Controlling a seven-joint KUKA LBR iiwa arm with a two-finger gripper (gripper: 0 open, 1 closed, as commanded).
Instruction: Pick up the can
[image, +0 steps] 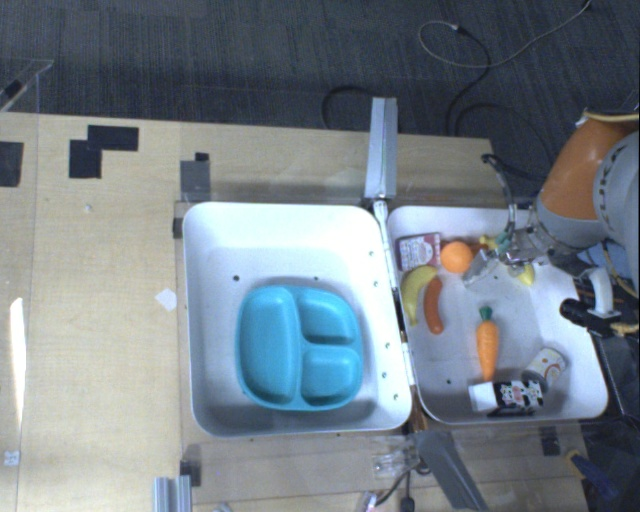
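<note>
A maroon can (418, 250) with a pale label lies on its side in the far left corner of the right bin (575, 395). Right beside it sits an orange (457, 257). My gripper (498, 258) hangs low over the far middle of that bin, just right of the orange and roughly 80 pixels right of the can, with nothing visibly held. The grey arm with its orange band (585, 180) comes in from the right edge. A small pale tin-like object (548, 362) lies near the bin's right wall.
The right bin also holds a banana (414, 290), a red sausage (434, 304), a carrot (487, 345), a yellow piece (524, 274) by the gripper and a black-and-white bottle (508, 396) at the front. A blue divided plate (298, 345) lies in the left bin (205, 300).
</note>
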